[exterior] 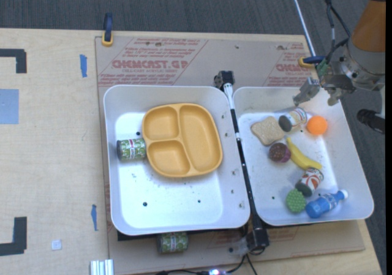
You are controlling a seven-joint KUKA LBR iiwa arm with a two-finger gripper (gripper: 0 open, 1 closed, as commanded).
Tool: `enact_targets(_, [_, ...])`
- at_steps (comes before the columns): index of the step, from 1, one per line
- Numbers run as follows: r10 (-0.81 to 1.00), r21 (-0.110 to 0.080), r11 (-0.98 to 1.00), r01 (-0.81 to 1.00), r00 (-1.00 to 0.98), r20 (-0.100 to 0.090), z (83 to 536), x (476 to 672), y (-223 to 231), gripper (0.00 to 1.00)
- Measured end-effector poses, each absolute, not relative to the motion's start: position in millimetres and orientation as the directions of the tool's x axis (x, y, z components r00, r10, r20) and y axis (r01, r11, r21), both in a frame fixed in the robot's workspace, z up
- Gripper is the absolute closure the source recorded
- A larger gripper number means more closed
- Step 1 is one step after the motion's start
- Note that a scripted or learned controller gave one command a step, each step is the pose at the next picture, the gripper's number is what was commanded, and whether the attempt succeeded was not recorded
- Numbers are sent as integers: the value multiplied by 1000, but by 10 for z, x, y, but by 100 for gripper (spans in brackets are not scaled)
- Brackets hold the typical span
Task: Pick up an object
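Two shallow white bins (122,163) are seen on plywood; gripper (320,91), fingers spread and empty, hovers above the right bin's far edge. Small orange ball (316,125) nearby: judged light, smooth, roll-prone; grasp across its middle.

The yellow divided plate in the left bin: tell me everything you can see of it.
The yellow divided plate is a rounded-rectangle dish, seemingly matte plastic, with raised ridges splitting it into three compartments: two smaller on its left, one larger on the right. It lies flat and right way up in the upper middle of the left bin, turned slightly askew. A small green-labelled can lies on its side against its left edge.
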State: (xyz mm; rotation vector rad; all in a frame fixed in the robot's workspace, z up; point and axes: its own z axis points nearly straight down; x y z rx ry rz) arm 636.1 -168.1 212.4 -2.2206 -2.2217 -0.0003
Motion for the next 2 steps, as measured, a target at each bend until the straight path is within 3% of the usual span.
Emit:
enact_targets(1, [1000,6,2,1000,-2,-1,889,6239,-1254,0])
enact_targets(2, [1000,12,1,1000,-1,0,1001,6257,-1246,100])
